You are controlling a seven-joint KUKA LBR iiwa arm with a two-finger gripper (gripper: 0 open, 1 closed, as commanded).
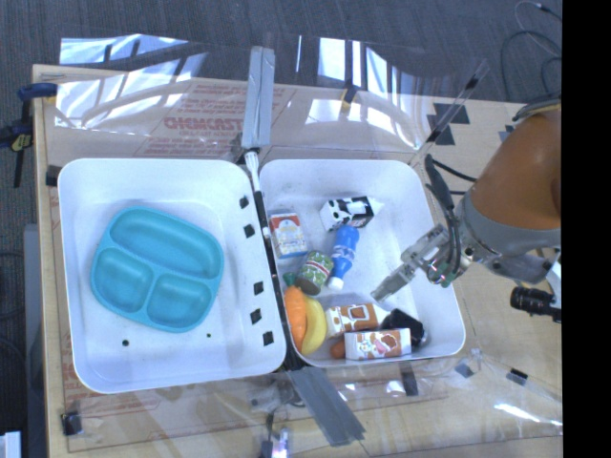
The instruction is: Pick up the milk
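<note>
The gripper [396,282] hung over the right bin [420,198]; couldn't tell its state. The milk [345,212] lay at the bin's far side, apart from the clutter. Probably light, slick plastic; I'd grab its middle.

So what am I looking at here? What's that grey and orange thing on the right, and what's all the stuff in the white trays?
That is a robot arm, seen by one camera fixed above the bench. Its gripper hangs over the right bin and holds nothing. That bin has toy groceries: a small milk carton, a cow-patterned toy, a blue bottle, a banana, a carrot and other small packages. The left bin holds a blue divided plate.
</note>
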